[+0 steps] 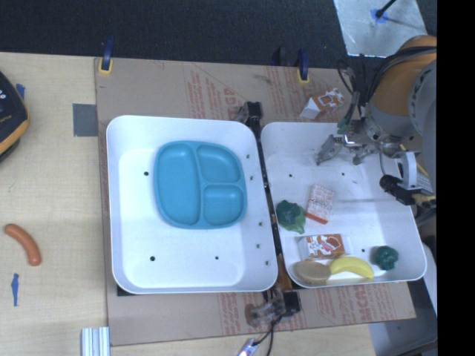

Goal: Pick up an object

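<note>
My gripper [342,153] hangs over the far part of the right bin [371,199], fingers spread open with nothing between them. Nearer in that bin lie a small red and white packet [320,202], a green broccoli piece [290,216], a brown snack packet [323,245], a yellow banana [351,268], a tan oval piece [312,274] and a dark green lump [384,256]. The small packet is closest to the gripper, well apart from it.
The left bin [133,251] holds a blue divided plate [200,184]. A snack packet [324,104] lies on the cardboard beyond the right bin. A sausage [24,243] rests on the bench at far left, and a black and yellow device [9,117] is at the left edge.
</note>
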`<state>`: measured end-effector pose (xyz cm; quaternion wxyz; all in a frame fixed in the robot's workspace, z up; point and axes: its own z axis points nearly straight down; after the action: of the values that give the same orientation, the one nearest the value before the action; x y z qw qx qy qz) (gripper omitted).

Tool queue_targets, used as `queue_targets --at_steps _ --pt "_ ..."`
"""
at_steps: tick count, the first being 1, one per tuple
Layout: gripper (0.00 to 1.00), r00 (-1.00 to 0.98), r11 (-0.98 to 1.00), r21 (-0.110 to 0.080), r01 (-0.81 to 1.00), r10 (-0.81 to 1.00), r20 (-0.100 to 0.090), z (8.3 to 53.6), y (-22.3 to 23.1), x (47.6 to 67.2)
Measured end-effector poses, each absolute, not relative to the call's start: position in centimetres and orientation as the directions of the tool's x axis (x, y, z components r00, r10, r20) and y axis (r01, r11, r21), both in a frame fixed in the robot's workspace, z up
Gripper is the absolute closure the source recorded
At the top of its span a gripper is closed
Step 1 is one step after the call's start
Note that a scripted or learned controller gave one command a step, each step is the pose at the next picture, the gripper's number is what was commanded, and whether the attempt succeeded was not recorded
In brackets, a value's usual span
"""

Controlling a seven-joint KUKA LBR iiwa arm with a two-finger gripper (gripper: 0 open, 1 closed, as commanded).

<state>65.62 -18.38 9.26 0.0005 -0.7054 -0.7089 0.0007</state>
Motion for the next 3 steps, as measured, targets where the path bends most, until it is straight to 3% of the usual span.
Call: queue_targets --at_steps 1,2,3 --pt "0.0 -0.004 0.004 0.0 1.0 1.0 -0.001 20.6 -21.2 62.9" --pt "0.0 -0.006 0.006 -0.006 1.0 1.0 0.001 11.4 -20.6 65.6" --pt "0.0 -0.006 0.006 -0.002 1.0 1.0 0.001 17.2 -17.1 63.6"
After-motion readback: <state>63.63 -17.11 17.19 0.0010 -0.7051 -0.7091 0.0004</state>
